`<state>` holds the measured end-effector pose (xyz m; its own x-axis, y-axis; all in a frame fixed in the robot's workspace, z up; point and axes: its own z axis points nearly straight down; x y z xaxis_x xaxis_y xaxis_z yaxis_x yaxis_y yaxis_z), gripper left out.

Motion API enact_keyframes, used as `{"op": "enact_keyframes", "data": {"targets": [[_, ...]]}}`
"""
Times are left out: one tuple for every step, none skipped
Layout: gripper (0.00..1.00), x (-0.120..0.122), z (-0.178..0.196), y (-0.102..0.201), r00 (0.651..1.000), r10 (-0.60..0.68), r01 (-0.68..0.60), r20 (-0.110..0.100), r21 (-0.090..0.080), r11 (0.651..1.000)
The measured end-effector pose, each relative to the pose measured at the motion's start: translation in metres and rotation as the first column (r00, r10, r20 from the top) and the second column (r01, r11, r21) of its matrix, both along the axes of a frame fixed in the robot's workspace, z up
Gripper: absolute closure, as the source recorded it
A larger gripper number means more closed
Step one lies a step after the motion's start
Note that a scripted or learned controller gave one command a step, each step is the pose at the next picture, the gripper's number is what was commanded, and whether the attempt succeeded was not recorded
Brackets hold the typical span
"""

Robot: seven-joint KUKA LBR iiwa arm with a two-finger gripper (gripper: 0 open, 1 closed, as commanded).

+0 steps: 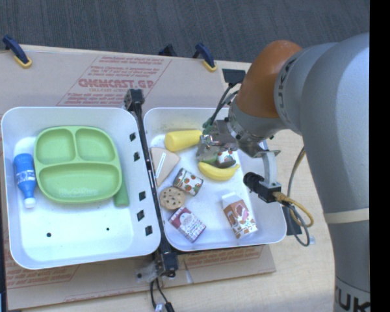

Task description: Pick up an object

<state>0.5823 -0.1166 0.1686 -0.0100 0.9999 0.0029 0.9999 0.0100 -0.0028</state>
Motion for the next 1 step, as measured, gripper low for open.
{"op": "enact_keyframes", "data": {"targets": [[1.00,0.0003,0.0101,0.0005,1.000,0.006,-0.006,-0.001,0.001,1.000]]}}
